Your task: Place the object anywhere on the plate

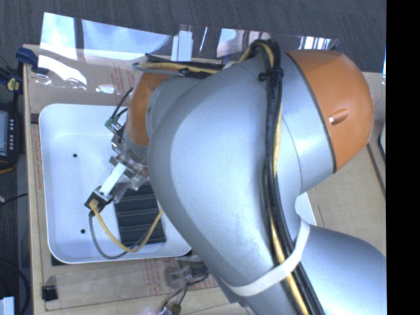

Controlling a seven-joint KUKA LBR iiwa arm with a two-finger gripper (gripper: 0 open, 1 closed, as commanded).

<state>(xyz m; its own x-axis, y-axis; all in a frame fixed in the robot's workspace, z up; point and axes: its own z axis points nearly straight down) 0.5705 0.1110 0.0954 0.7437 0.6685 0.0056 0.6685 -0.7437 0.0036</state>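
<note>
My gripper (128,166) reaches down into the left white bin (65,176), low over its right half. The grey arm (230,176) with its orange band covers the gripper from above and hides most of the bench to the right. A dark ribbed rectangular thing (139,216) lies right under the wrist by the bin's front right corner. I cannot tell whether it touches the gripper or rests on the bin floor.
The left bin's floor shows bare white on its left side, with two small dark dots (75,155). A reflective panel (105,38) stands behind the bin. Dark equipment (10,133) sits beyond the bench's left edge.
</note>
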